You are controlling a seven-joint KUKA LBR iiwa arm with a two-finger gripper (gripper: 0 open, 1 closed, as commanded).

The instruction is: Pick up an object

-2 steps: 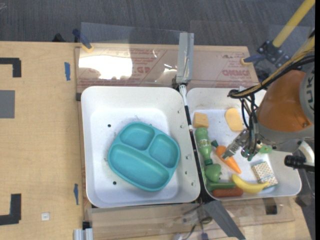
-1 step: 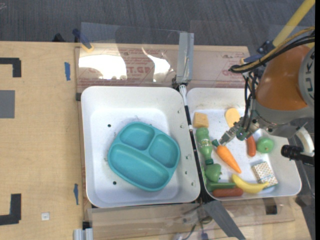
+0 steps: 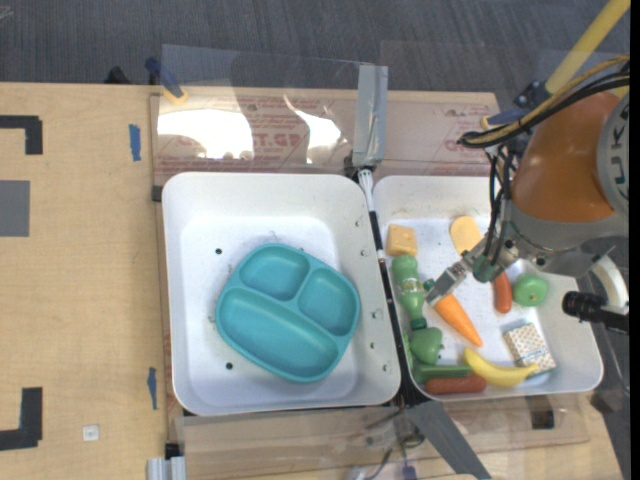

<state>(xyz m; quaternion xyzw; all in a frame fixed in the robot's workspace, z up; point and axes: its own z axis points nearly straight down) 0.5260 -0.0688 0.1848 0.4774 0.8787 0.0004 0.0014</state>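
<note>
I see the gripper (image 3: pixel 447 282) low in the right bin (image 3: pixel 585 368), fingers apparently closed on nothing, the carrot (image 3: pixel 459 318) lying free just beside it at five o'clock.

I work in a robotics lab: my taped plywood bench (image 3: pixel 70 298) holds two white bins (image 3: pixel 190 368), grey carpet (image 3: pixel 300 8) beyond the bench.

Glossy plastic tray (image 3: pixel 288 313), wooden bench (image 3: pixel 70 268)

Teal divided plate (image 3: pixel 288 313) in left white bin (image 3: pixel 190 268), wooden bench (image 3: pixel 70 268)
</note>
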